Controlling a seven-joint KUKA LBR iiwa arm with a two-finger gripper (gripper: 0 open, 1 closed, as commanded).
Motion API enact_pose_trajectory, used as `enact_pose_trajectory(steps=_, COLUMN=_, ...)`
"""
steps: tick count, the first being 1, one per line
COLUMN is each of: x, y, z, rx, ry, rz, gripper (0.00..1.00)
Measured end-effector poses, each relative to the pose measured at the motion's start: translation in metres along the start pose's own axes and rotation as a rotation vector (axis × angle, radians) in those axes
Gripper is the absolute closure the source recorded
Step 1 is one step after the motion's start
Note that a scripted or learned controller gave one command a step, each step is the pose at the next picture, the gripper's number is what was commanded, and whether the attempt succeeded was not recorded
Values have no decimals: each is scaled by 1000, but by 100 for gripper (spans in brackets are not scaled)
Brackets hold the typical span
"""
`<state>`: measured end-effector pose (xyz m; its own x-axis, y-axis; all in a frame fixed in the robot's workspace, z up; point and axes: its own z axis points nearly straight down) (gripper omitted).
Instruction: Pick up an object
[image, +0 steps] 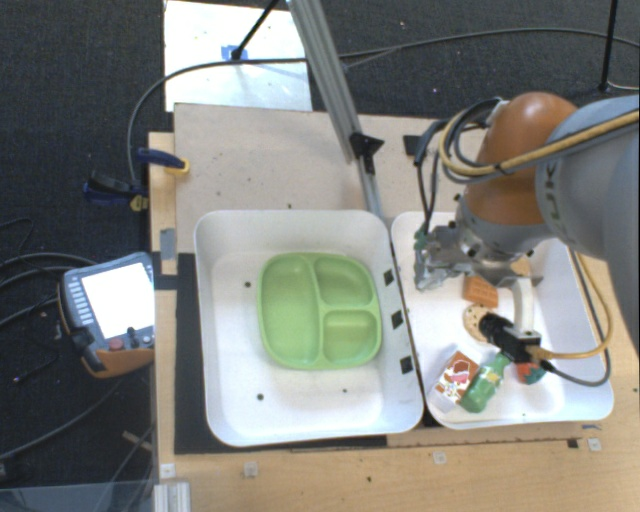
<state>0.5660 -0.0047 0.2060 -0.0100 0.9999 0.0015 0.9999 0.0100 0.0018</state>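
My gripper (428, 272) hangs low over the far left part of the right bin (590, 395), close to the wall between the bins. An orange-brown block (480, 292) lies just to its right, apart from it. Nearer the front lie a round tan piece (473, 322), a green bottle (484, 384), a red and white box (457, 377) and a small red and green thing (530, 374). A white handle-like piece (523, 298) lies partly under the arm. Nothing shows in the gripper's grasp.
The left bin (230, 400) holds a green divided plate (320, 310) in its middle. The grey arm covers the back of the right bin. A slanted metal pole (340, 100) crosses behind the bins.
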Motion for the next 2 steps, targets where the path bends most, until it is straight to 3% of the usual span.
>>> enact_pose_trajectory(steps=2, x=104, y=39, z=-11, rx=-2, ry=0, rz=2, gripper=100)
